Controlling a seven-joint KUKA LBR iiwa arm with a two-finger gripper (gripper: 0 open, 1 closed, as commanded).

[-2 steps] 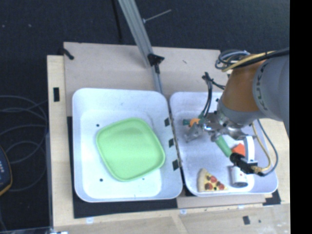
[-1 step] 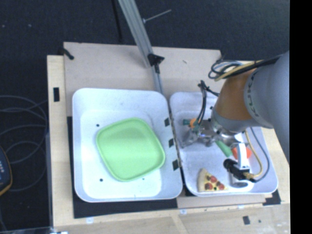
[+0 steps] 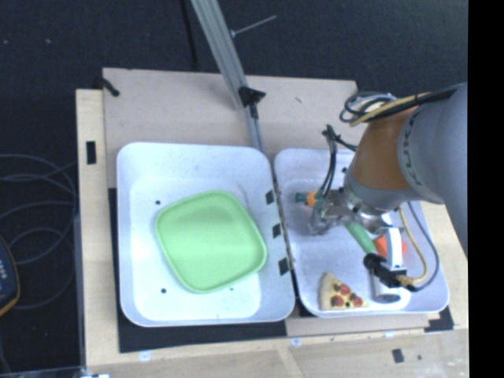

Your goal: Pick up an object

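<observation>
- Reaching in from the right, the grey arm (image 3: 429, 144) with its orange band (image 3: 379, 152) hangs over the right bin (image 3: 303, 168), its wrist angled down toward the bin floor.
- At the arm's end, the tool (image 3: 321, 219) sits low in the right bin's upper left part, near the wall shared with the left bin; whether it is open or closed around anything cannot be told from this slant.
- Just beside the tool lies a small orange and green object (image 3: 307, 198), partly hidden by it.
- A green stick-shaped item (image 3: 361, 238) and an orange-red piece (image 3: 384, 246) lie under the wrist, toward the bin's right side.
- A toy pizza slice (image 3: 340, 292) rests at the front of the right bin, apart from the tool.
- A light green square plate (image 3: 210, 241) fills the middle of the left bin (image 3: 142, 164).
- Both bins stand side by side on the desk (image 3: 169, 105), touching along their inner walls.
</observation>
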